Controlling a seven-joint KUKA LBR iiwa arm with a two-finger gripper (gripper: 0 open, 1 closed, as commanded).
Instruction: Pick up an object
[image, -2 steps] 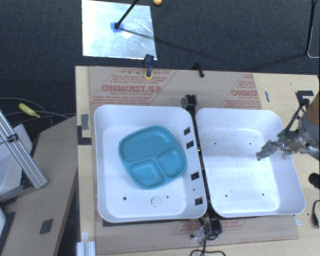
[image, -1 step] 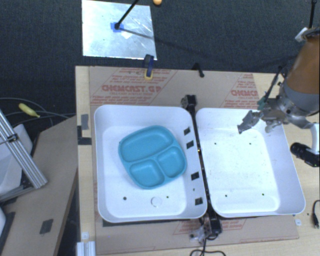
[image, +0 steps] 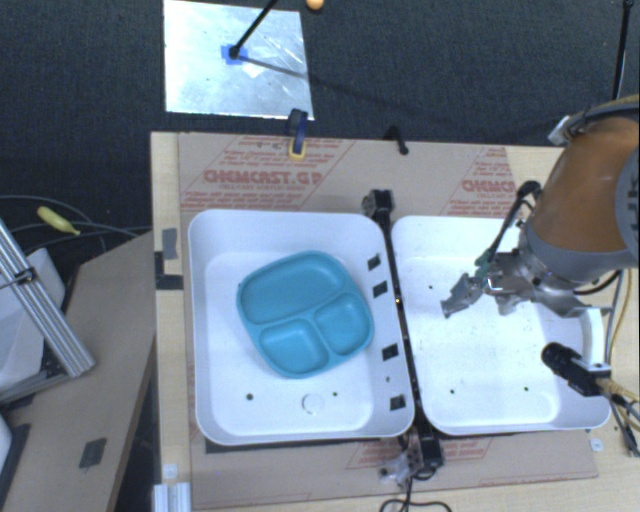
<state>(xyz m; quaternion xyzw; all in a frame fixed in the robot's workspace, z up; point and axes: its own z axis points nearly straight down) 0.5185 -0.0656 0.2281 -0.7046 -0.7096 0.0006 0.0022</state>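
Gripper hangs over the right bin; finger state cannot be told. Blue divided plate lies mid left bin. Recommend crossing the divider and pinching the plate's raised rim.

Even, fairly bright light is falling from overhead, and the two white bins are showing close to blown out, with only faint soft shadows along their inner walls. A metallic sheet at the top is throwing back patchy glare. The dark floor around the bench is swallowing detail. The whole frame is looking slightly soft and grainy, and the arm is appearing mildly blurred.
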